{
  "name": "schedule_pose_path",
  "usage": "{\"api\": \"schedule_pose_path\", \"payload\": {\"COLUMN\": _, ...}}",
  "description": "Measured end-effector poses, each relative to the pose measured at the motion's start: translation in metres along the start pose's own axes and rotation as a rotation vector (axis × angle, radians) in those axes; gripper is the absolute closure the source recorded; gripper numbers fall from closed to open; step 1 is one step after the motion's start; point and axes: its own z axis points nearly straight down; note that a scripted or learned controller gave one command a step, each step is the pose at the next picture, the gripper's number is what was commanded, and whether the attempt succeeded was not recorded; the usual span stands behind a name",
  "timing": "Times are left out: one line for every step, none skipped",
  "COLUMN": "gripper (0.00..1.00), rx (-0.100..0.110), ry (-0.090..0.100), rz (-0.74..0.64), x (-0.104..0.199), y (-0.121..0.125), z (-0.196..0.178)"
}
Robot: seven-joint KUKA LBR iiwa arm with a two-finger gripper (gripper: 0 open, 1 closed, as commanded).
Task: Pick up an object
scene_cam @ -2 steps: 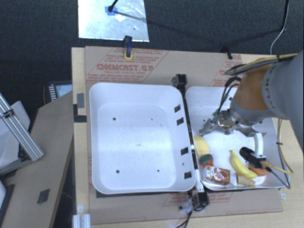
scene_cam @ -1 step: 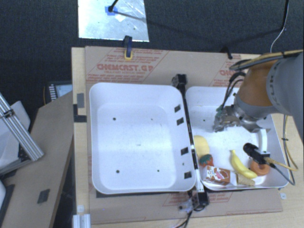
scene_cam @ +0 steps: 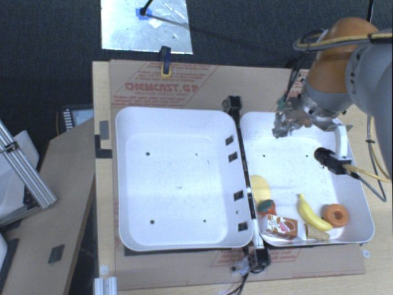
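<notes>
While the gripper (scene_cam: 284, 128) hangs over the far edge of the right bin (scene_cam: 288, 158), with how far it is open impossible to tell and nothing seen in it, the banana (scene_cam: 310, 212) lies well toward the near edge, long axis slanting, crowded by an orange ring (scene_cam: 335, 215), a small carton (scene_cam: 281, 226) and a yellow fruit (scene_cam: 260, 188); bare floor lies between

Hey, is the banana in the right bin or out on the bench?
In the right bin. The banana lies on its floor near the front edge, beside an orange ring.
</notes>
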Motion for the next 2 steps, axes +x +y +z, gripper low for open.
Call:
{"api": "schedule_pose_path", "payload": {"gripper": 1.00, "rx": 0.012, "ry": 0.003, "rz": -0.002, "x": 0.074, "y": -0.014, "z": 0.007}}
{"api": "schedule_pose_path", "payload": {"gripper": 1.00, "rx": 0.009, "ry": 0.001, "rz": 0.002, "x": 0.069, "y": -0.012, "z": -0.004}}
